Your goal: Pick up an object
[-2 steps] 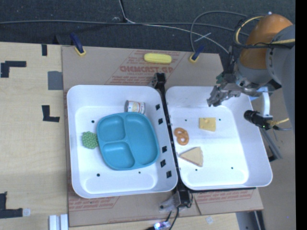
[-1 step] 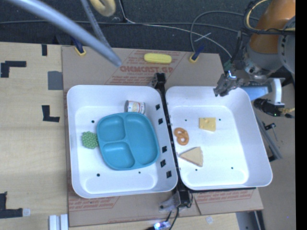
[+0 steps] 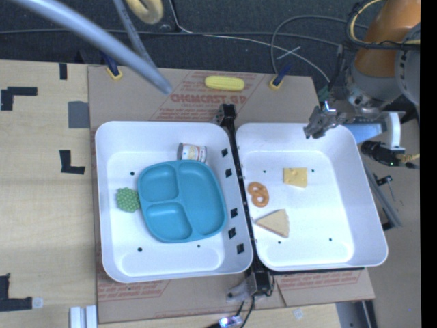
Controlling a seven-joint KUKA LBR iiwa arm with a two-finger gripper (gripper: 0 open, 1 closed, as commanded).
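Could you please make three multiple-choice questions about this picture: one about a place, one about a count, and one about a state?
1. Where does the blue divided plate lie?
A. in the left bin
B. in the right bin
C. on the cardboard behind the bins

2. How many things lie in the right bin?
A. one
B. three
C. five

3. How does the small can stand?
A. upright on the plate
B. held in the gripper
C. on its side beside the plate

Answers:
1. A: the plate lies on the floor of the left bin, beside a green object.
2. B: a pretzel, a yellow square piece and a tan wedge lie there.
3. C: the can lies on its side at the plate's far edge, while the gripper hangs over the right bin's far corner.
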